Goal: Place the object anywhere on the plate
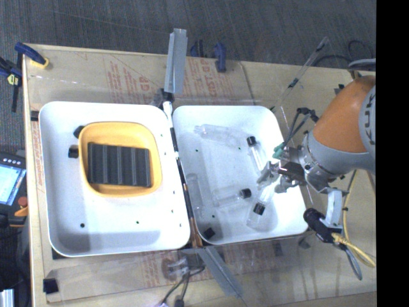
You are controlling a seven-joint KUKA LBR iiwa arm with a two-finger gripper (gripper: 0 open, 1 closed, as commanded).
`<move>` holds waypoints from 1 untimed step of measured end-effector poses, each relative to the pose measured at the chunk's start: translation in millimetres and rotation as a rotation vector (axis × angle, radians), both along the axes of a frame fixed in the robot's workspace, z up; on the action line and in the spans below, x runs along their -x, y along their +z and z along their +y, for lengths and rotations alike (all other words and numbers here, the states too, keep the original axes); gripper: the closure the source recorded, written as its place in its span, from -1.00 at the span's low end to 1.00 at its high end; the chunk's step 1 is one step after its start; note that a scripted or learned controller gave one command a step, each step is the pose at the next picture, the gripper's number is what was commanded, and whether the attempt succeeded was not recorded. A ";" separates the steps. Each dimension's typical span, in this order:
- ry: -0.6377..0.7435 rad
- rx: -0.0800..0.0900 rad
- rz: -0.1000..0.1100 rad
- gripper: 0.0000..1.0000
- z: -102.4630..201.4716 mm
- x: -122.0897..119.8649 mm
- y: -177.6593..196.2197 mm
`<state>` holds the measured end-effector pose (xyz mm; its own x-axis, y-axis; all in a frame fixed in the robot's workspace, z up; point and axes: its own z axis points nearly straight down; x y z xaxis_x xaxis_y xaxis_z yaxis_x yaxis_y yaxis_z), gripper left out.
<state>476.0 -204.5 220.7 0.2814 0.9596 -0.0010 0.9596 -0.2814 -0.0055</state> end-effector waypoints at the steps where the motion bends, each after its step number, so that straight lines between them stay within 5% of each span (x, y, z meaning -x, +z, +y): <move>1: 0.269 -0.003 -0.001 1.00 62.4 -0.6 12.0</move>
